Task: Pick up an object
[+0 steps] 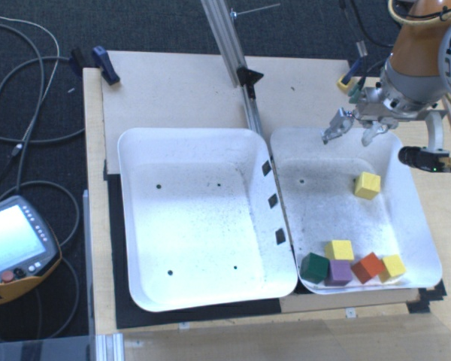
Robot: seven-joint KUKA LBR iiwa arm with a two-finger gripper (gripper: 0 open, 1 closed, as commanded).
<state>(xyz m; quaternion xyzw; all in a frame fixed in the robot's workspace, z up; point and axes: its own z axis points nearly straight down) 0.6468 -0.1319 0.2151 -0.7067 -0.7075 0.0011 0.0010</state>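
Nothing is held yet. The end effector [355, 131] is spread apart, over the right bin's [417, 224] top edge. It must be moved down to the yellow block [367, 185] nearby & shut.

no legible text, pendant screen blurred

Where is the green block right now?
The green block sits in the right bin, at its near left corner, touching the purple block beside it.
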